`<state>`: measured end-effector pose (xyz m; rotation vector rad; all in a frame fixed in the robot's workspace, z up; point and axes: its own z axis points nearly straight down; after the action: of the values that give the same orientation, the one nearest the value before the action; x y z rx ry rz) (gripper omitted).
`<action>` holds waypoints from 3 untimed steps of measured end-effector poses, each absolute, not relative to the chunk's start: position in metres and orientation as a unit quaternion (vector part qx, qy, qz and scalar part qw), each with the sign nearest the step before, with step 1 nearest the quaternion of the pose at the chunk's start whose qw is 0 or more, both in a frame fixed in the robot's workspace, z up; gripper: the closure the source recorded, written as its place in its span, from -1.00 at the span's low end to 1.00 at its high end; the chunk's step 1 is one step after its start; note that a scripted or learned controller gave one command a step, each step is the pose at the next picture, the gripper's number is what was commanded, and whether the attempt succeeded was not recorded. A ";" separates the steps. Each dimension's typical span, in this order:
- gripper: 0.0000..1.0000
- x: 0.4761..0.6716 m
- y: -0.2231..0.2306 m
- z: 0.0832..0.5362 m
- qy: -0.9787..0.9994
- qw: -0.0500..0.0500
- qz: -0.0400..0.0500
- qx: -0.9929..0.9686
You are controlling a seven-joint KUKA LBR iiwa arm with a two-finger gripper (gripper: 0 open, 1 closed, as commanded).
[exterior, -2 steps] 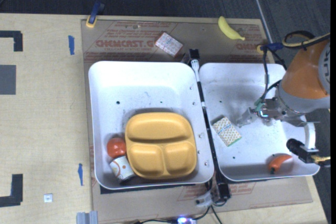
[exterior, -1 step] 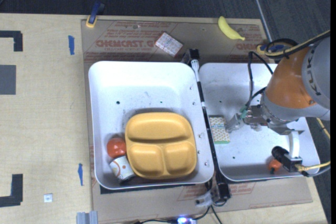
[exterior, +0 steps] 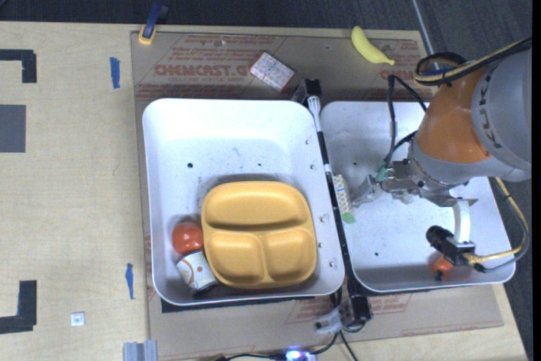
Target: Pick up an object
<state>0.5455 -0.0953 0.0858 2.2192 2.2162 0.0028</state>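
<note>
Yellow divided tray [exterior: 258,232]: lying upside-down in left bin [exterior: 169,131], filling near half, likely pick candidate.
Orange-red ball [exterior: 186,236]: sitting wedged against tray's left edge.
Small white-orange item [exterior: 195,269]: resting at tray's lower left corner, touching ball.
Gripper [exterior: 363,192]: hanging low over right bin [exterior: 397,266], near divider, well apart from tray; whether it is gripping anything cannot be told at this scale.
Arm [exterior: 473,127]: reaching in from right, orange band showing.
Yellow banana-shaped item [exterior: 370,46]: lying on cardboard behind bins, outside reach zone.
</note>
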 end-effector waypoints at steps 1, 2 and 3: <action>-1.00 0.537 -0.094 0.086 0.707 0.001 0.001 0.707; -1.00 0.580 -0.094 0.086 0.707 0.001 0.001 0.707; -1.00 0.535 -0.105 0.086 0.707 0.001 0.001 0.707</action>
<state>0.5348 -0.1054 0.0859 2.2203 2.2193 0.0023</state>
